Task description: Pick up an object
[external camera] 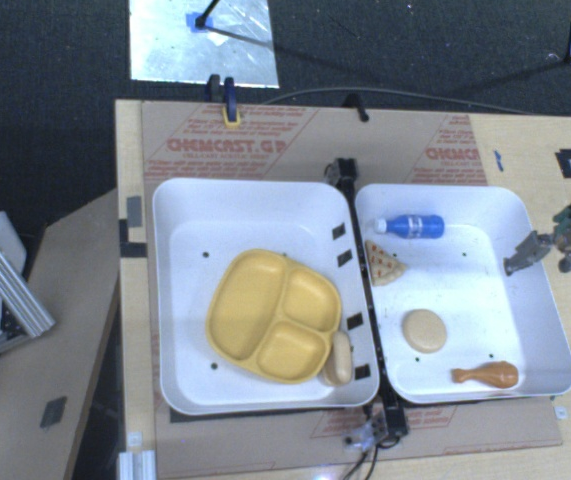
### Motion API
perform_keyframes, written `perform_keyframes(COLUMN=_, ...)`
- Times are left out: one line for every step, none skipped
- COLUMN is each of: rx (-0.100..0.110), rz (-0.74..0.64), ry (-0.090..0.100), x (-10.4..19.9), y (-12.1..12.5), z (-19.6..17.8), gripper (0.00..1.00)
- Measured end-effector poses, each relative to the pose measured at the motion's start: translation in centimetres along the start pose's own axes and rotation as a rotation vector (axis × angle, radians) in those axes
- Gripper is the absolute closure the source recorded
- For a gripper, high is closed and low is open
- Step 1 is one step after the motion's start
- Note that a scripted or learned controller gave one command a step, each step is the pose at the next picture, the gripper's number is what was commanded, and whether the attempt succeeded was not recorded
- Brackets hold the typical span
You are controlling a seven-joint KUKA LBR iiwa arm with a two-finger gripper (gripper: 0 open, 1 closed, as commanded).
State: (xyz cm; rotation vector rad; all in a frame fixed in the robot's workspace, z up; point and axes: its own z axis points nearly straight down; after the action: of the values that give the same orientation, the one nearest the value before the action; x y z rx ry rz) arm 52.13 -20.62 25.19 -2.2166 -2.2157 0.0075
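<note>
Tool [518, 262] first: it hovers at the right rim of the right bin [540, 298], its dark fingers too small and blurred for me to tell how they are set, and nothing shows between them. From the left, the left bin [180, 268] holds a yellow divided tray [273, 314] with three compartments, lying tilted, and a pale bread roll [340, 358] touching the tray's lower right corner near the bin's front wall. In the right bin, a pizza slice [383, 263] lies close to the left wall, tan with reddish spots. Just above it a small bottle [413, 226] lies on its side, blue with a white label band. Below, near the middle, sits a round tan bun [425, 330], and near the front right corner lies a brown chicken drumstick [487, 374], its thick end pointing right. Both bins rest on the table [265, 138] with red printed lettering.
</note>
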Motion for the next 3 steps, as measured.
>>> perform_keyframes(rx=-0.010, rz=-0.004, ry=-0.003, x=0.1, y=0.2, z=-0.6, gripper=0.00)
perform_keyframes(rx=-0.007, rz=-0.002, ry=-0.001, x=0.2, y=1.1, z=5.3, gripper=0.00)
perform_keyframes(rx=-0.006, rz=-0.002, ry=-0.001, x=0.1, y=1.1, z=11.5, gripper=0.00)
